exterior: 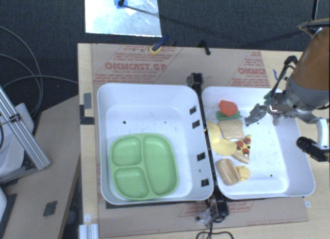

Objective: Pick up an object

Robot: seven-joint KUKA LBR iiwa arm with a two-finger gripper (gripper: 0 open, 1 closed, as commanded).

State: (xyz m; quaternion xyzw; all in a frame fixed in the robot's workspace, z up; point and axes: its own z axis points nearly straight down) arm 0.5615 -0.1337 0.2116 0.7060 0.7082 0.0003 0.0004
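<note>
At the right edge of the frame the arm [314, 75] is cut off, only its orange band and grey wrist showing, and the gripper [256, 114] reaches left from it over the upper part of the right bin [289, 181]. Its tips are small and blurred against the white floor, so whether the pincer is spread or pressed together I cannot tell; nothing is visibly between them. Just left of the tips, along the bin's left side, toy foods lie in a close cluster: a red tomato on a green leaf [228, 108] uppermost, a slice of bread [231, 129] below it, a yellow banana-like piece [220, 144], a pizza slice [242, 150], and a brown bread roll [227, 171] with a small yellow piece [243, 172] beside it, hard to identify. The left bin [149, 104] holds a green divided plate [144, 166] in its lower half.
</note>
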